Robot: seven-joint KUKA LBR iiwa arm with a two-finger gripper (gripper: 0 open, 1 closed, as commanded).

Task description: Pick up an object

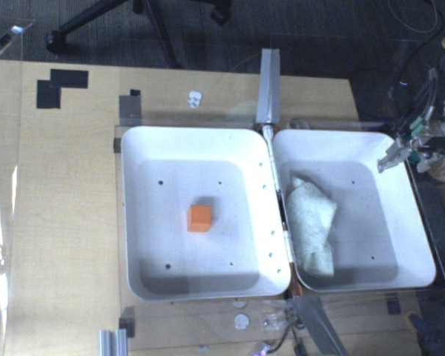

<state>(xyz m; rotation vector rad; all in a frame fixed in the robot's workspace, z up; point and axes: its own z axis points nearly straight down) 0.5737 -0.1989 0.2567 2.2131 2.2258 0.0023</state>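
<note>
A small orange cube (199,218) lies near the middle of the left white bin (133,199). A crumpled white cloth (311,225) rests in the right bin (400,251), against its left wall. My gripper (404,150) hangs at the view's right edge, over the far right corner of the right bin. It is well apart from both the cloth and the cube, and nothing shows in its grasp. Cables and the wrist crowd around it.
A grey metal post (268,87) stands at the back between the two bins. Black tape marks (59,86) sit on the wooden bench (59,221) to the left. An office chair base (141,6) rests on the dark floor beyond the bench.
</note>
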